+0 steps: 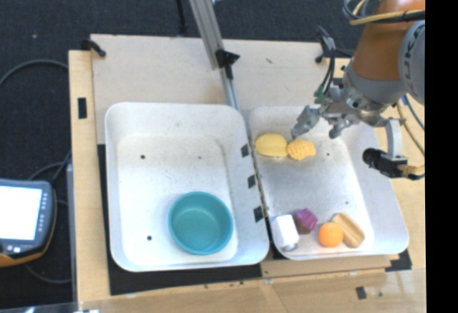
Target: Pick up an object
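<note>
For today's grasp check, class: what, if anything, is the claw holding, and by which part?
Nothing is held. The claw hovers open just above the two yellow items in the right bin, with nothing between its fingers.

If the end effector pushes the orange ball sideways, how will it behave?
The orange ball looks round and smooth, so it would probably roll. The tan bread-shaped piece touches it on one side and may block it. It looks like small toy food, so it is likely light.
</note>
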You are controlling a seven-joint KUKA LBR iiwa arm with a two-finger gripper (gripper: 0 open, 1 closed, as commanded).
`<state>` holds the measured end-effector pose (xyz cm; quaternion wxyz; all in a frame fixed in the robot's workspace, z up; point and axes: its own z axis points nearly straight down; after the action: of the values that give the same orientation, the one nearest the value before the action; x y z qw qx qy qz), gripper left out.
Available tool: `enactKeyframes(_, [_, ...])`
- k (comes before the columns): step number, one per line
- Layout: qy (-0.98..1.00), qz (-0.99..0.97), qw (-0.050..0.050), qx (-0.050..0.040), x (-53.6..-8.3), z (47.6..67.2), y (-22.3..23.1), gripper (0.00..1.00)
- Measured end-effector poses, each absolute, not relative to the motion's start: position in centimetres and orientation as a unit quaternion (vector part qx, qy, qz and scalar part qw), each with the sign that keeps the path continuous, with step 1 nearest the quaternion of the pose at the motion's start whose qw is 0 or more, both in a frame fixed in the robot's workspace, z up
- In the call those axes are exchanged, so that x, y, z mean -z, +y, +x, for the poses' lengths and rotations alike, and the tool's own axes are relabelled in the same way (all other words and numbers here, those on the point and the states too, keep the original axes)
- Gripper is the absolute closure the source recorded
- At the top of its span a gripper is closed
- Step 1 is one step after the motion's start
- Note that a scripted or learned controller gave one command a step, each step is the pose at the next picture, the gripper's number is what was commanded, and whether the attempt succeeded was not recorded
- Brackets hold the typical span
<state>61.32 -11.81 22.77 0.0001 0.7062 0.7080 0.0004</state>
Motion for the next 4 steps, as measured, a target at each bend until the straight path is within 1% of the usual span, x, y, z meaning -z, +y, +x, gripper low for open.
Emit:
enactKeyframes(1, [0.708, 0.706, 0.000, -0.0005, -22.8, 61.3, -11.8, 0.00])
enactKeyframes(2, [0.707, 0.708, 0.000, 0.0020, -18.0, 60.6, -12.6, 0.00])
enactKeyframes(4, [0.706, 0.708, 0.000, 0.0019, -9.9, 60.6, -12.3, 0.00])
